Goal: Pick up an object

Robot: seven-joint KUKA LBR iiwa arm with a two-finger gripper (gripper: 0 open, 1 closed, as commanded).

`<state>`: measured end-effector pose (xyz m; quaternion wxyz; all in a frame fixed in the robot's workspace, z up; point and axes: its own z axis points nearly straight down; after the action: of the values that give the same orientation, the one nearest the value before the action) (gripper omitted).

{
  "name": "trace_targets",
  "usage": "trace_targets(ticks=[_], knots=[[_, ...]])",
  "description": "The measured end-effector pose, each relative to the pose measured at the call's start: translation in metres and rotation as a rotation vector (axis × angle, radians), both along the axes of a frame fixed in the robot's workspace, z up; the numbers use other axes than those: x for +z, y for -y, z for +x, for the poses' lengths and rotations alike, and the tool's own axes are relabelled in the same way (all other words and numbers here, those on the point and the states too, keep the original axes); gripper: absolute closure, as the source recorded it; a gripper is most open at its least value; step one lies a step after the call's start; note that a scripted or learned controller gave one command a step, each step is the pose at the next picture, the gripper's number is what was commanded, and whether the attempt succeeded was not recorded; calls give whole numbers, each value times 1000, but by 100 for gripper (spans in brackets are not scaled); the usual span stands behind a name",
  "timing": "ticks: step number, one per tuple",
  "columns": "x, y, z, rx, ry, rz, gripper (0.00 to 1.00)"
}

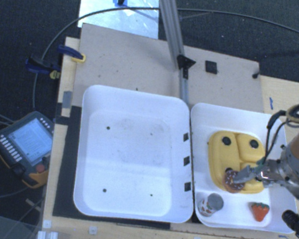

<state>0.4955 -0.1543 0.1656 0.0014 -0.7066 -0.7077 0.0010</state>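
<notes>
In the right bin (198, 152) lies a yellow moulded piece (233, 149) with two black dots. A small brown and pink ring-shaped thing (232, 181) rests on its lower edge. My gripper (246, 175) reaches in from the right and sits low over the yellow piece, its tip right beside the ring-shaped thing. Whether it touches either one I cannot tell. A small grey-topped can (212, 203) stands at the bin's front left. A red strawberry-like piece (259, 211) lies at the front right.
The left bin (88, 134) adjoins the right one, joined by black clips. A slanted metal pole (172, 29) crosses the back of the bench. A teach pendant (24, 147) and cables lie on the floor to the left.
</notes>
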Motion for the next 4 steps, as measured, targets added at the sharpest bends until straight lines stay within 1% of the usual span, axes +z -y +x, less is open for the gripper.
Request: trace_targets(ticks=[1, 2, 3, 4], knots=[[-44, -2, 7, 1, 0, 2, 0], [-77, -4, 9, 4, -1, 10, 0], [-66, -5, 10, 7, 1, 11, 100], [-5, 2, 9, 2, 10, -3, 100]])
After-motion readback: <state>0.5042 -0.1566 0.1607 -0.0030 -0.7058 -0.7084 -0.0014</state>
